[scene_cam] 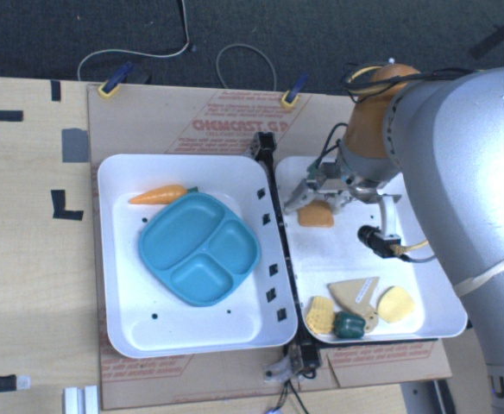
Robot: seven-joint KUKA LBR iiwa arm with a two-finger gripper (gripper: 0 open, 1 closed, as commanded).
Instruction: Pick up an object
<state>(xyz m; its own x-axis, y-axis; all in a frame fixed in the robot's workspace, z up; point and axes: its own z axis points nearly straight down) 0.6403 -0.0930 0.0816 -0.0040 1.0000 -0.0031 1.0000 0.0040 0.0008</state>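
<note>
Entry, bench with two bins, the central divider (274,231) between them taken as landmark. Step in hand, by judgement: the grasp itself, at the orange-brown block (316,216). The gripper (319,197) stood low in the right bin (442,313), just right of the divider's upper part, directly over and apparently touching that block; whether its fingers were released or clenched on it could not be told, the wrist hiding them, so no hold was recorded. Next move, by judgement: confirm closure on the block, then a straight lift clear of the bin wall; the block lay near the divider, leaving little room on that side. Right bin contents, further: a tan wedge (354,293), a yellow round piece (395,304), a yellow corn-like piece (319,315) and a dark green piece (349,325), clustered right of the divider's lower end, well apart from the gripper. Left bin (114,231), left of the divider: a blue compartment tray (199,247) in the middle and a carrot (158,195) just beyond its upper-left edge.
</note>
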